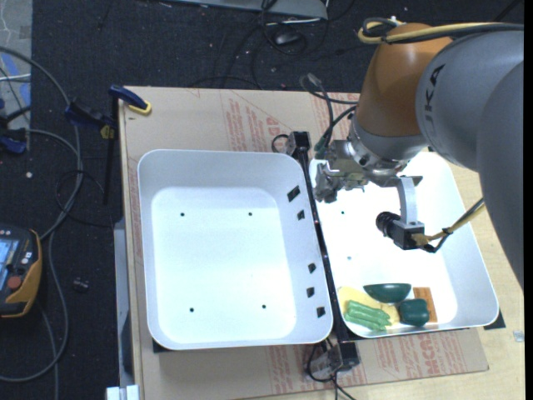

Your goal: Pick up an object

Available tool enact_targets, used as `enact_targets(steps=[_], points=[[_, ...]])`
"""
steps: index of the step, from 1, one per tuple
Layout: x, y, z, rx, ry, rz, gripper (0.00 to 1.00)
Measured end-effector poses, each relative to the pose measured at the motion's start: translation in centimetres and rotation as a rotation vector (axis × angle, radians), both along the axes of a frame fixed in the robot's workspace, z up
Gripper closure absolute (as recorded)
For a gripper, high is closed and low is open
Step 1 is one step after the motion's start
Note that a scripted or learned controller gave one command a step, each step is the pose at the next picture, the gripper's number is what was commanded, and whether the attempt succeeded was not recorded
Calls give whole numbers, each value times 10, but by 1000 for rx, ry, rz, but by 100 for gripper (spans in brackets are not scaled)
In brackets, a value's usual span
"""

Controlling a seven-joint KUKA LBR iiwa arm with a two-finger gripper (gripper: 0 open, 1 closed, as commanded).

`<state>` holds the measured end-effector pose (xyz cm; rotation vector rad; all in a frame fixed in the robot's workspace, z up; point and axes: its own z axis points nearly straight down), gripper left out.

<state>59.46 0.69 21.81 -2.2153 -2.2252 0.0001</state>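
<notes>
Several small objects lie together at the near edge of the right bin (466, 248): a dark green bowl-shaped piece (388, 291), a green block (414, 312), a light green ridged piece (366, 315), a flat yellow piece (353, 296) and an orange piece (424, 294). My gripper (331, 180) hangs over the far left corner of the right bin, close to the divider between the bins and well away from the objects. Nothing shows in its grasp.
The left bin (158, 223) sits beside the right one, with black clips (311, 267) along the shared edge. A black fitting (398, 228) on a grey bracket hangs from the wrist over the right bin's middle. Cables and a blue-yellow clamp (129, 98) lie beyond the bench.
</notes>
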Motion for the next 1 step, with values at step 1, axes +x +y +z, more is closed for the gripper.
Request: enact_targets(steps=[1], points=[[-6, 51, 13, 0, -2, 0, 100]])
